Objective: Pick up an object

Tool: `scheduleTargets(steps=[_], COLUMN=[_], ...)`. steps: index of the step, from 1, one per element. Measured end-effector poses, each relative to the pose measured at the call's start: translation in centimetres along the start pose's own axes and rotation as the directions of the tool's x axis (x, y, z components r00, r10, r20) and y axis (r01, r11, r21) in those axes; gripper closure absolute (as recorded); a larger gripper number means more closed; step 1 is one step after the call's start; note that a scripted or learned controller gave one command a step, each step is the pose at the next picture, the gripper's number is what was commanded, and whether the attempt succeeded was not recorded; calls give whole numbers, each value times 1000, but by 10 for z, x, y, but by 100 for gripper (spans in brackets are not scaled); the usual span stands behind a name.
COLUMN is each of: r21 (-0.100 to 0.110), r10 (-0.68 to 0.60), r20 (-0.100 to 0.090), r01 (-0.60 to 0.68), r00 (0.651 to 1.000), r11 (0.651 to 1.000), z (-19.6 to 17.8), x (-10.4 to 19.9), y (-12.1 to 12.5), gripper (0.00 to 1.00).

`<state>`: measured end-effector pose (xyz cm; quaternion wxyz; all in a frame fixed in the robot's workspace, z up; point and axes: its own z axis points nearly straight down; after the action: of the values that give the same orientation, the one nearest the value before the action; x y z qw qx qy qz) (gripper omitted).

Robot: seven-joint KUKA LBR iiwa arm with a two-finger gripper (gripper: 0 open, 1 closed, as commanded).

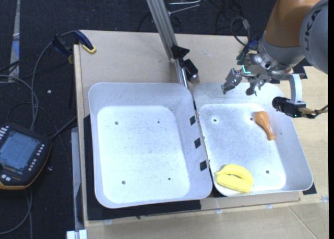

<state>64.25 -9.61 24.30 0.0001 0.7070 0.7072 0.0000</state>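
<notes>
Seen from above at a slant: a pale wooden bench (130, 58) bearing two shallow white bins side by side. Left bin (104, 144) speckled with grey marks. Right bin (229, 133) holding two things: an orange drumstick-shaped toy (264, 123) near the far right side, tilted with its narrow end pointing toward the near right corner, and a yellow banana-like toy (235, 178) lying against the near rim.

Grey arm with an orange band (292, 11) reaching in from the right. Gripper (241, 85) poised above the far rim of the right bin, two dark fingers (230, 83) spread apart, nothing between them. Orange toy lying to the right of the gripper and nearer the camera, apart from the fingers, not touching. Yellow toy well apart from the gripper, at the opposite, near edge of the same bin.

Slanted metal pole (164, 24) rising behind the join of the bins. Handheld control pendant (18, 154) on the dark floor at left.
</notes>
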Motion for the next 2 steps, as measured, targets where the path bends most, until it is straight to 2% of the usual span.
scheduleTargets(steps=[1, 2], r21=[0, 4], r10=[0, 0], r20=[0, 0], r01=[0, 0], r00=[1000, 1000], r11=[1000, 1000], z=[0, 44], x=[0, 2], y=[0, 5], gripper=[0, 0])
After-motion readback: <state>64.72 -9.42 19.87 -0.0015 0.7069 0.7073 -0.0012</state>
